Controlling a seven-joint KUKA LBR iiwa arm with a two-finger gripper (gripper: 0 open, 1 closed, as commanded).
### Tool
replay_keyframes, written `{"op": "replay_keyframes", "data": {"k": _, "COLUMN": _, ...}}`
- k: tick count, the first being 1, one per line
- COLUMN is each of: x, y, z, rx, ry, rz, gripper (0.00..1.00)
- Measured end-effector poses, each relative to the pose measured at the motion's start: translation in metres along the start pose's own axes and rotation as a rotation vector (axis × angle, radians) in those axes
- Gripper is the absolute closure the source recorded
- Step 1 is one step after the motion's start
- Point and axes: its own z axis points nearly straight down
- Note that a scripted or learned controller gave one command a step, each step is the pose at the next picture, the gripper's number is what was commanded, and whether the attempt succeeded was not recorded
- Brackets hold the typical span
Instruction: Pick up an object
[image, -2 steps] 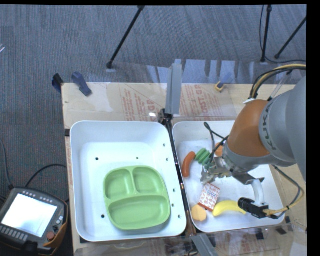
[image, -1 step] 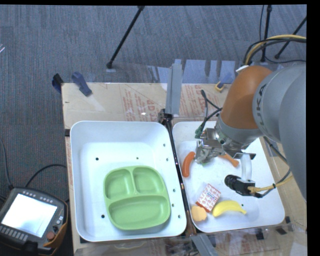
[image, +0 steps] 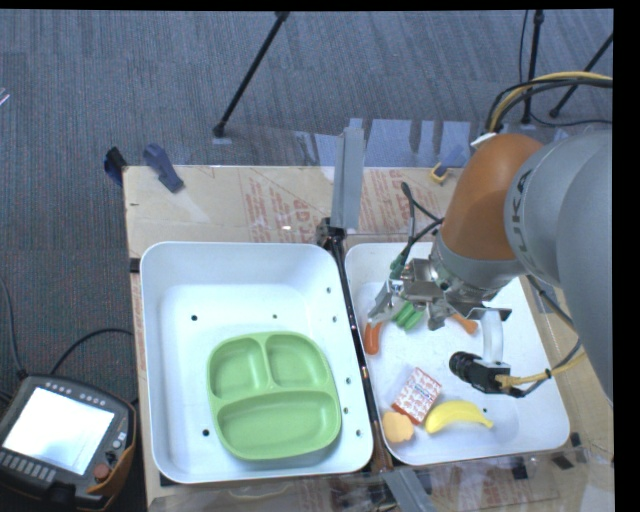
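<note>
My gripper (image: 410, 308) is low in the right bin (image: 530, 400), near its upper left part. Its two grey fingers (image: 384, 302) stand apart, open, one on each side of a small green object (image: 408, 318) that lies on the bin floor. Just left of the fingers lies an orange carrot-like piece (image: 372, 338), and another orange piece (image: 464, 324) pokes out on the right. Lower in the bin lie a red and white packet (image: 416, 394), a yellow banana (image: 458, 416) and a small round orange fruit (image: 398, 427).
The left bin (image: 180, 290) holds a green divided plate (image: 274, 392). A black fitting with a cable (image: 478, 371) hangs off the arm over the right bin. The bulky grey and orange arm (image: 510, 210) covers the right bin's far side.
</note>
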Motion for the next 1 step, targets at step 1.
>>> {"op": "replay_keyframes", "data": {"k": 1, "x": -0.0575, "y": 0.0145, "z": 0.0413, "rx": 0.003, "ry": 0.0, "rz": -0.115, "gripper": 0.0}}
